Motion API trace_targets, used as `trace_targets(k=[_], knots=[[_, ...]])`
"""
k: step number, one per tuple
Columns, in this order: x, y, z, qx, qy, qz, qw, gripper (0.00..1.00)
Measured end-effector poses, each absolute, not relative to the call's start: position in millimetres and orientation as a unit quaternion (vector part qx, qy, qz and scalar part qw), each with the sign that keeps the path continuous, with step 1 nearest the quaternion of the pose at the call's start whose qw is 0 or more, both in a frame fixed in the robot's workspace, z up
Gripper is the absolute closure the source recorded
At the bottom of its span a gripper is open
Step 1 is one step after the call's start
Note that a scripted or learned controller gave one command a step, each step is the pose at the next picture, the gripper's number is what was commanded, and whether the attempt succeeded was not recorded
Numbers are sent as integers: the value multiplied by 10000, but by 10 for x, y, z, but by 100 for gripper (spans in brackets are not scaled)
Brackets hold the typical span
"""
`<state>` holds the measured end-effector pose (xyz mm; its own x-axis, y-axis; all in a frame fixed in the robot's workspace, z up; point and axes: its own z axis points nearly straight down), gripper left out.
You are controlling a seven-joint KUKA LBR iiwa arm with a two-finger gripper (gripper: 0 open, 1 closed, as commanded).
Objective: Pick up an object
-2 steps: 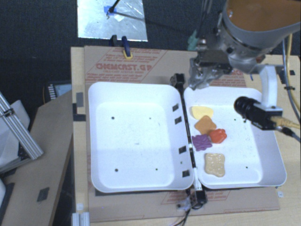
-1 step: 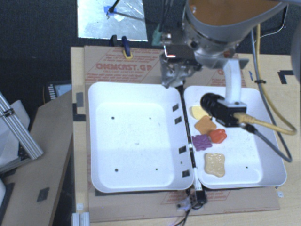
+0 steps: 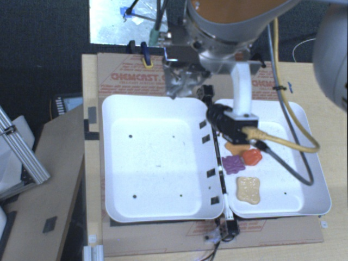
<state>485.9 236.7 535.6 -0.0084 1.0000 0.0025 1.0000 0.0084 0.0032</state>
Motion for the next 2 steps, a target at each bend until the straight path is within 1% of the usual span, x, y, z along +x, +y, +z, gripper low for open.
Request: trace_targets(k=[1,2], knots=[[4863,2344,5351,7055,7088,11,0,0],[4865,2349,5464,7043,7099,26,2,100]])
